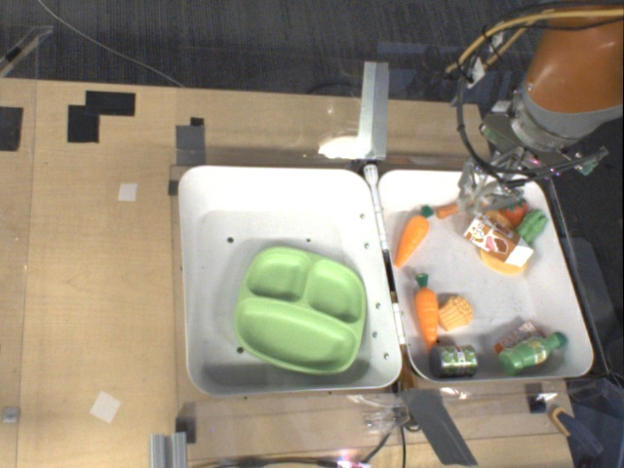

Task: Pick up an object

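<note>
The right bin [575, 291] holds several toy foods. An orange carrot [412, 239] lies at its upper left, and a second carrot [426, 315] lies lower down beside a yellow corn piece [455, 311]. A dark can [454, 360] and a green bottle [531, 352] rest along the front wall. A white and red carton [497, 242] sits at the upper right on a yellow piece, next to a green item [533, 224]. My gripper [485, 195] hangs over the bin's far right part, just above the carton. I see nothing lifted in it.
The left bin [205, 261] holds a green divided plate [300, 308]. A metal post [374, 115] stands at the back between the bins. The arm's orange band [575, 61] and its cables loom over the right bin's far corner.
</note>
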Robot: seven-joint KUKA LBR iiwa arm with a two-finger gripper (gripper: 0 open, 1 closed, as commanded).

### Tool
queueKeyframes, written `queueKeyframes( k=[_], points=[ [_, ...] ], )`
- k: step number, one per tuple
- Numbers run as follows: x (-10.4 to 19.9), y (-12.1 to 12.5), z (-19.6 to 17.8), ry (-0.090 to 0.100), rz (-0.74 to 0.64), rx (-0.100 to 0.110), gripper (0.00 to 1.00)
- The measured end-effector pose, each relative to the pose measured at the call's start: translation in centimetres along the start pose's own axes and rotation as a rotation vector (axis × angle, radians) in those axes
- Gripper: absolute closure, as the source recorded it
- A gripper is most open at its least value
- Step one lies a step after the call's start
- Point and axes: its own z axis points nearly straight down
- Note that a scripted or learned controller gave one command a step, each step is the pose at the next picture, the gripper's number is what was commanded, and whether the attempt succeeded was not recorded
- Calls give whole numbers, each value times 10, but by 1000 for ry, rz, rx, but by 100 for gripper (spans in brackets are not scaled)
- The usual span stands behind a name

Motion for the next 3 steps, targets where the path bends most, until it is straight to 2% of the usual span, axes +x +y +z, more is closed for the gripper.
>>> queueKeyframes(
  k=[1,3],
  points=[
    [69,-47,-41,1,250,4,100],
    [62,-48,-69,-17,246,19,100]
  ],
)
